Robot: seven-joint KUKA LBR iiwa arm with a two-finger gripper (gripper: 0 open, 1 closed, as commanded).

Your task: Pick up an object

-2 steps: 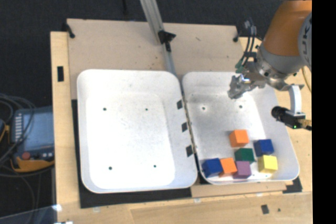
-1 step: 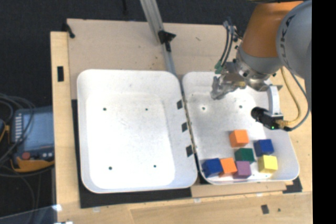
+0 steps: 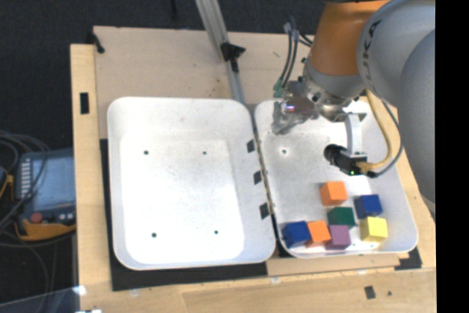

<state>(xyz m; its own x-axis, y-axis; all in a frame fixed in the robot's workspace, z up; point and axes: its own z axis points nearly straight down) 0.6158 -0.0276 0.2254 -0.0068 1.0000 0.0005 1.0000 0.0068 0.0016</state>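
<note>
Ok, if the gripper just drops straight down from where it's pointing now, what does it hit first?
Probably bare floor of the right bin near its upper left corner. The gripper points down there, well apart from the blocks clustered near the bin's front edge, though depth is hard to judge.

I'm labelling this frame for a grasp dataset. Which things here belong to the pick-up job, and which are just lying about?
Belongs to the job:
- two-finger gripper
- right white bin
- small blocks in it: two orange cubes, two blue, green, purple, yellow

Just lying about:
- left white bin
- slanted metal pole
- grey handheld controller
</note>
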